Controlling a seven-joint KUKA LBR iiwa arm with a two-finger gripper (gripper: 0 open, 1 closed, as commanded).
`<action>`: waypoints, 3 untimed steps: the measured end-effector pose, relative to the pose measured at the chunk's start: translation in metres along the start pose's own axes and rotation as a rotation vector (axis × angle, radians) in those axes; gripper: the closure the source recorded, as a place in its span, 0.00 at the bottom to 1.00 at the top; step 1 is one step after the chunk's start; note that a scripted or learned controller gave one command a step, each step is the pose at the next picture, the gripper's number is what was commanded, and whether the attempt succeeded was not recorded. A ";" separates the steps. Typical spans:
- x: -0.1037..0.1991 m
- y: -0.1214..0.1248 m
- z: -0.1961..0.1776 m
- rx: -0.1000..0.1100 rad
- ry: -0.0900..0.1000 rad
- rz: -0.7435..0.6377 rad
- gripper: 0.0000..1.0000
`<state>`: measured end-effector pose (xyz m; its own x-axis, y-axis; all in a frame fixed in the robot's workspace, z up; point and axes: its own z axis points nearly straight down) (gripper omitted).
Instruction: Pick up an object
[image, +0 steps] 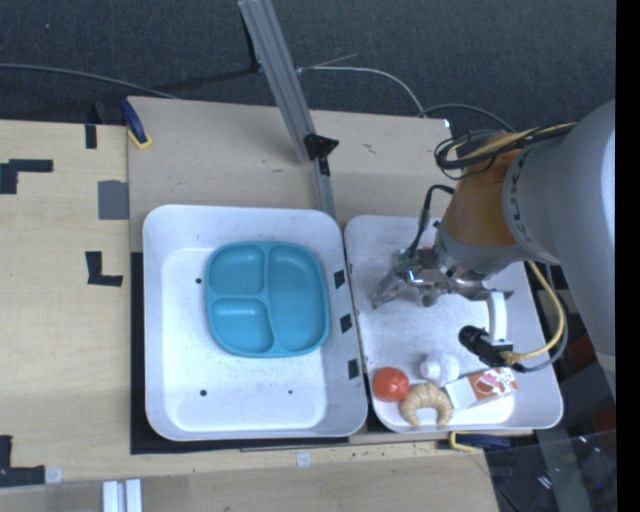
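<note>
Two white bins sit side by side on the tabletop (60, 330), and the grey arm (560, 190) with its orange band (480, 210) reaches in from the right, down into the right bin (375, 240). The pincer (395, 288) hangs low over the upper middle of that bin, its dark fingers (385, 292) pointing toward the divider between the bins; from this angle you cannot tell whether they are spread or closed, and nothing shows between them. Below the pincer, along the near edge of the right bin, lies a cluster of small things: a red tomato-like ball (391, 382), just beside it a tan croissant (427, 402), above the croissant a small white lump (438, 366), and to the right of those a flat white packet with a red print (487, 386). All of them lie well apart from the pincer. A black-tipped white part (485, 335) of the wrist rig hangs to the lower right of the pincer, with a yellow cable (545, 335) looping round it. To the left of the pincer, across the divider, the left bin (165, 390) holds a blue divided plate (267, 298) with three compartments, lying flat. Behind the pincer, a grey metal bar (285, 85) slants across the tabletop toward the bins.
</note>
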<state>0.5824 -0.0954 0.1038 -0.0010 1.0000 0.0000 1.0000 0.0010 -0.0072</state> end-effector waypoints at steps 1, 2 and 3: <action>0.001 0.001 -0.013 -0.004 0.000 -0.002 1.00; 0.005 -0.003 -0.057 -0.009 0.000 0.000 1.00; 0.009 -0.006 -0.118 -0.012 -0.001 -0.001 1.00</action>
<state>0.5768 -0.0862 0.2222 -0.0020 1.0000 -0.0007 1.0000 0.0020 0.0047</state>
